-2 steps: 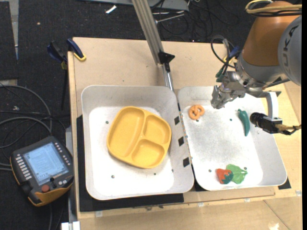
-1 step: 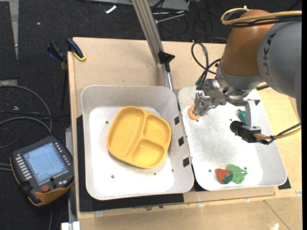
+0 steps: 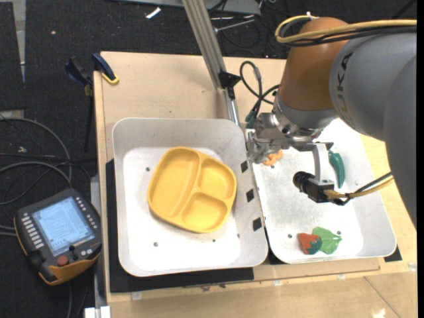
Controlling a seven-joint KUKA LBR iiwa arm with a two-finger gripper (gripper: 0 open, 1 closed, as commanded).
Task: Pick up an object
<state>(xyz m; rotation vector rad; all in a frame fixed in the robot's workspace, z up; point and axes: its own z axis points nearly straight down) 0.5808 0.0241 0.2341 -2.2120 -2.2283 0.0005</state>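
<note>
Because the red-and-green toy (image 3: 318,241) lies nearest in the right bin (image 3: 374,247), well apart from the gripper (image 3: 260,152), it seems out of play. Farther back, that gripper crowds the bin's left wall beside an orange object (image 3: 272,156); a knock there could spoil the pick. Its grip I cannot tell.
</note>
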